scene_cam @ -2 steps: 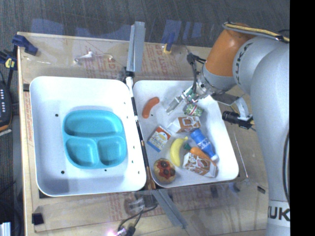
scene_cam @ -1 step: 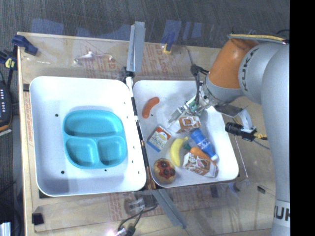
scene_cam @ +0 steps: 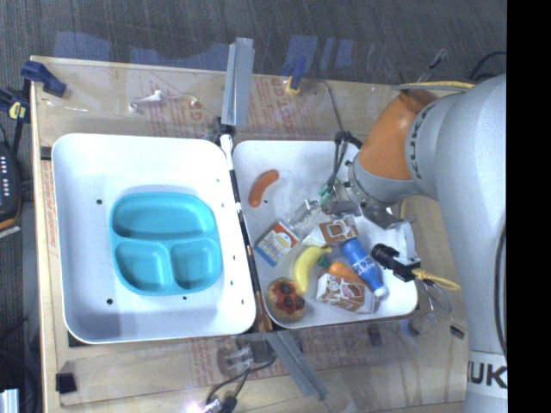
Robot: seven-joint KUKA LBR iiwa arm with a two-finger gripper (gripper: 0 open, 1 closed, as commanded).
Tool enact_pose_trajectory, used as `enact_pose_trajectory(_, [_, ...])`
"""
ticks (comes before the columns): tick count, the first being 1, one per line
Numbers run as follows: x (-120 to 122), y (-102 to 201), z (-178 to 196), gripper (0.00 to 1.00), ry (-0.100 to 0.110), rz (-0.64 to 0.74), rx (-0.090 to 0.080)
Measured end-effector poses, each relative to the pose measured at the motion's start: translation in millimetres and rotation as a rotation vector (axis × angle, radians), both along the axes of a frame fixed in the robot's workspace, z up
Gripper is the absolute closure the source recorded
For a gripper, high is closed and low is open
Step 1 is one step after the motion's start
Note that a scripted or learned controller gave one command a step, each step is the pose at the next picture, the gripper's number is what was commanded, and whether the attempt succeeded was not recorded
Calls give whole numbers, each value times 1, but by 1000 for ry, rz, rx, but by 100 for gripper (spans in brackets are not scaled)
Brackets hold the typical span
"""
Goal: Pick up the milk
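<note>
The fingers [scene_cam: 323, 201] hang low over the middle of the right bin [scene_cam: 293, 157]; I cannot tell whether they are open or closed. The milk [scene_cam: 277, 243] lies near them toward the bin's left wall, beside a banana [scene_cam: 306, 267].

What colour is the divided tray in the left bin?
Turquoise blue; the divided tray shows plainly in the camera view, inside the left bin.

Wooden bench [scene_cam: 138, 101], two shallow white bins side by side: left bin [scene_cam: 77, 231], right bin [scene_cam: 293, 157].
</note>
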State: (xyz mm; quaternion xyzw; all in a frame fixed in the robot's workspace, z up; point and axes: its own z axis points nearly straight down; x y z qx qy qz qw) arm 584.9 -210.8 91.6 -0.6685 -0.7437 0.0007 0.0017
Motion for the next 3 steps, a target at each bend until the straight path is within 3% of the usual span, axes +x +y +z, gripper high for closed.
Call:
enact_pose_trajectory(1, [-36,2,0,0,1,-60,0])
enact_pose_trajectory(2, [-36,3,9,100,3,-54,1])
enact_pose_trajectory(3, [-72,1,132,100,-3,188,-1])
